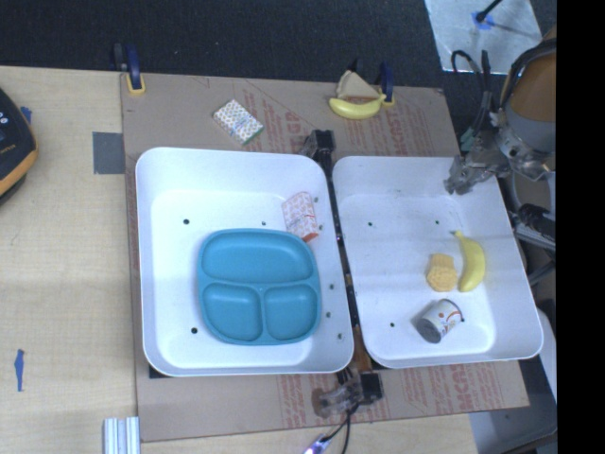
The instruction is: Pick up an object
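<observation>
Claw [463,180] at right bin's [397,173] far right corner, fingers too blurred to tell; arm cut off at frame edge.
Yellow banana [471,261] lies near bin's right edge, touching round yellow piece [440,272]; tipped cup [439,322] toward near edge, print illegible.

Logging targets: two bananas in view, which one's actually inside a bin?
The banana in the right bin, lying beside the yellow sponge. The other banana sits outside on the cardboard behind both bins.

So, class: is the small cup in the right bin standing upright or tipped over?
Tipped over. The cup lies on its side on the right bin's floor, its dark opening facing sideways.
</observation>
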